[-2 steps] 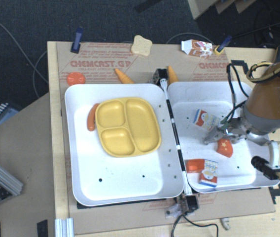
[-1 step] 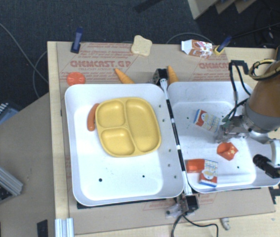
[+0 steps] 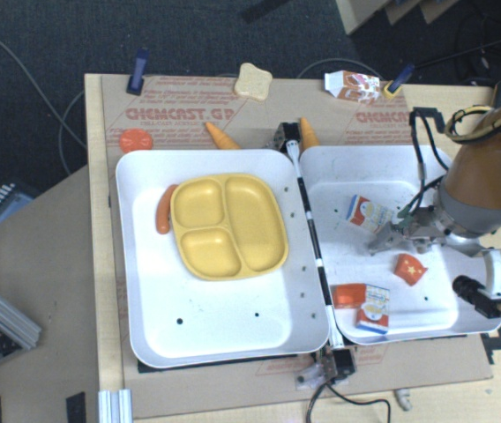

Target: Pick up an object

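Note:
My gripper (image 3: 390,234) reaches into the right bin (image 3: 427,166) from the right, low over its middle. It sits just beside a small white carton with red and blue print (image 3: 362,211), to that carton's lower right. A red block (image 3: 409,270) lies just below the gripper. Further toward the front of the bin lie a flat orange-red piece (image 3: 349,295) and a white-and-blue carton (image 3: 374,312). I see nothing held in the gripper.
The left bin (image 3: 145,289) holds a yellow divided plate (image 3: 228,226) and a red sausage (image 3: 163,210) by its left side. Behind the bins lie a bread slice (image 3: 252,80), two carrots (image 3: 222,137), an orange disc (image 3: 134,139) and a small carton (image 3: 354,85).

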Action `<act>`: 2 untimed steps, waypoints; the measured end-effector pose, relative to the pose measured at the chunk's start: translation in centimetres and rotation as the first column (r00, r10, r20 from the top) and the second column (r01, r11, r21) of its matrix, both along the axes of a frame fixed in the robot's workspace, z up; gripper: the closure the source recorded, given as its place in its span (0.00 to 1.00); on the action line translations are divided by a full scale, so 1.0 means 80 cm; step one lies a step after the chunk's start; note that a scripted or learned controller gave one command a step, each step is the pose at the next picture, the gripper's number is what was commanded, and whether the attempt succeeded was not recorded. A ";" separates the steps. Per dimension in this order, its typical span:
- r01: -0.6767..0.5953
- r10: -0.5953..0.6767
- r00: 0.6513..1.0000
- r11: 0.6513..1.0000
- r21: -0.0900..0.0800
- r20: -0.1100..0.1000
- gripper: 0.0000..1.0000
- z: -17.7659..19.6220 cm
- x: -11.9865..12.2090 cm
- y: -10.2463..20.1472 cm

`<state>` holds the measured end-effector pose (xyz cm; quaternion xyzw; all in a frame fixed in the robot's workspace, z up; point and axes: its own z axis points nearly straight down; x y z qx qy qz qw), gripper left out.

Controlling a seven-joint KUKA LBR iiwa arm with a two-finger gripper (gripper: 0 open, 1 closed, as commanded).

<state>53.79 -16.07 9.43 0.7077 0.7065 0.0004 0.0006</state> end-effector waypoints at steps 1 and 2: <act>0.000 0.000 1.000 1.000 0.001 -0.003 0.00 -0.012 -0.050 -0.015; 0.000 0.000 1.000 1.000 0.000 0.000 1.00 0.000 -0.049 -0.015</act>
